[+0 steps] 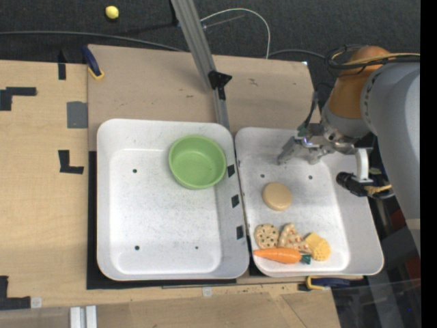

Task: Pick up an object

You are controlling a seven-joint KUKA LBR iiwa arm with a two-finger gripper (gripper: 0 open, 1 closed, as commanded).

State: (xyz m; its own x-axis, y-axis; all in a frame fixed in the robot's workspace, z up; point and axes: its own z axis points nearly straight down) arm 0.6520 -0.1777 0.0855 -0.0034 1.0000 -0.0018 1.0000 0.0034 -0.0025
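Observation:
My gripper (pixel 301 154) hangs over the far part of the right bin (pixel 355 251), fingers spread open and nothing between them. A round tan bun (pixel 277 196) lies just in front of it, a little to the left and apart from the fingers. At the bin's near edge lie a brown round cookie (pixel 265 236), a pale pretzel-like piece (pixel 290 238), a yellow corn piece (pixel 317 247) and an orange carrot (pixel 278 255). A green bowl (pixel 197 161) sits upright in the left bin (pixel 123 203), near its far right corner.
A grey metal pole (pixel 198 39) slants from the top of the view down to the divide between the bins. Cables run behind the bench. A small yellow ball (pixel 112 11) lies on the dark floor at the far left.

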